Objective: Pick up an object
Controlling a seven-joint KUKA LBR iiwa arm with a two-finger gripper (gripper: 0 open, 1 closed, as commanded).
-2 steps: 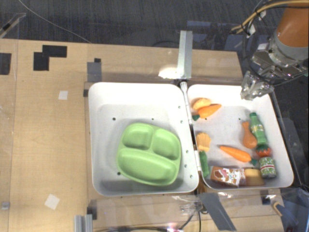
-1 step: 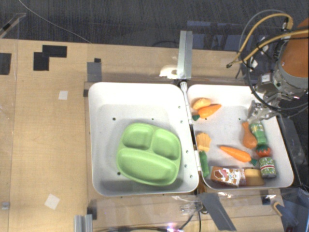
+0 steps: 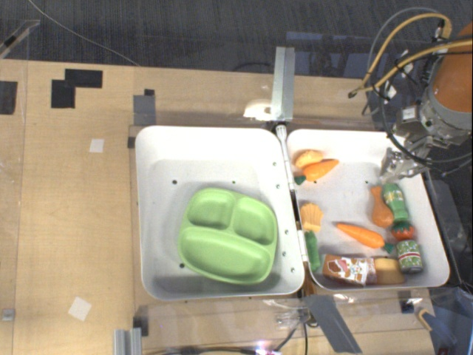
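Worktop (image 3: pixel 66 220): pale wood surface carrying two shallow white bins side by side.
Left bin (image 3: pixel 159 198): holds one green divided plate (image 3: pixel 228 234), lying flat, slightly turned, near the bin's front.
Right bin (image 3: pixel 355 187): holds every small candidate for the pick, crowded toward its right and front walls; bare floor shows in the middle.
Arm (image 3: pixel 451 95): enters from the right, orange band visible, cables looped above it.
Hand (image 3: pixel 399 165): poised over the right bin's far right corner, just above the green bottle (image 3: pixel 395 204). Whether it is released or clenched cannot be told; nothing is seen between its tips.
Packet (image 3: pixel 353 269): flat brown pack lying along the front wall, touching a tan block on its right.
Carrots: one orange carrot (image 3: pixel 361 234) lies alone in the middle of the floor; another (image 3: pixel 319 169) rests against a yellow piece near the far left corner.
Corn (image 3: pixel 311 216): small, beside the dividing wall.
Small can (image 3: pixel 409 256): upright near the right wall, close to the bottle.
Step in hand, as judged: approach, no grasp made yet.
Recommendation: the bottle lies nearest but touches an orange piece at its side; the tips should straddle its narrow width. The lone central carrot offers cleaner clearance.
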